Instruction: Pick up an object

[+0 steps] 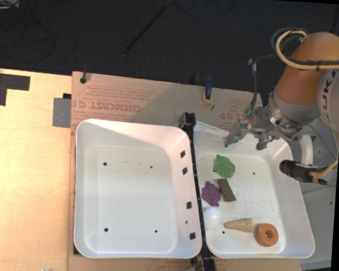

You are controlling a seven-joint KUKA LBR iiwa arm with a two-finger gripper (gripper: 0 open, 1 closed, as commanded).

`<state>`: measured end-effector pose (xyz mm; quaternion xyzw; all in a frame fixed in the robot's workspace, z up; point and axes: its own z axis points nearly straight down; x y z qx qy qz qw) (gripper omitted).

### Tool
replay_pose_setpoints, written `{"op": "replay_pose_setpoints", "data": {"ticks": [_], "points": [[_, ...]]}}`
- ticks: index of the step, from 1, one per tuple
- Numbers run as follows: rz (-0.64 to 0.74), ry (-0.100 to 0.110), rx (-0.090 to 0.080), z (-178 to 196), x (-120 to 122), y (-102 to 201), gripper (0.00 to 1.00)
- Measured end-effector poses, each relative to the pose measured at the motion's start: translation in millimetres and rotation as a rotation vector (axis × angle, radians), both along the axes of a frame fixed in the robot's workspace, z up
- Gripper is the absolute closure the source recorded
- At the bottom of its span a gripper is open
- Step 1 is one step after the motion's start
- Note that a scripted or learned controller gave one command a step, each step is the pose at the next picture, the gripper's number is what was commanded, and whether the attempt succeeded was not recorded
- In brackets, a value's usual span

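Above the far edge of the right bin point(293, 229), the gripper point(248, 141) hangs with its two fingers spread apart and nothing between them; one dark fingertip point(230, 141) points down toward the bin's back rim and the other sits to its right. The arm point(307, 73) enters from the right side of the camera view, its orange band rounded and prominent above the grey wrist, with a yellow cable looped over the top, so that the wrist leans leftward and downward over the bin's back right corner. Within the right bin lie the candidate objects, none touched by the gripper: a green lump point(224, 165) nearest the gripper, just below it; a brown block point(226, 190) lying at a slant below the green lump; a purple piece point(211, 193) touching the block's left side; a white ball point(212, 214) against the bin's left wall; a tan cone point(239, 225) lying on its side with its tip pointing left; and an orange ring point(266, 234) just beside the cone's wide end, toward the near right corner. The left bin point(92, 155) stands beside the right bin, the two joined along a black divider strip point(190, 186), both resting on a cardboard sheet point(131, 102) on the wooden bench point(20, 173).
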<state>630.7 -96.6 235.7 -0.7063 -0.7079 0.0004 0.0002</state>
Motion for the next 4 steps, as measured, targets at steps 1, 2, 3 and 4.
{"op": "replay_pose_setpoints", "data": {"ticks": [1,2,3,4], "points": [[-0.003,0.001,0.001,-137.7,-15.9,8.0,0.0],[-0.009,0.004,0.001,-128.5,-16.6,6.1,1.0],[0.002,-0.006,0.002,-30.9,-23.7,51.7,1.0],[0.004,-0.008,0.002,60.3,-18.0,105.2,1.0]]}}
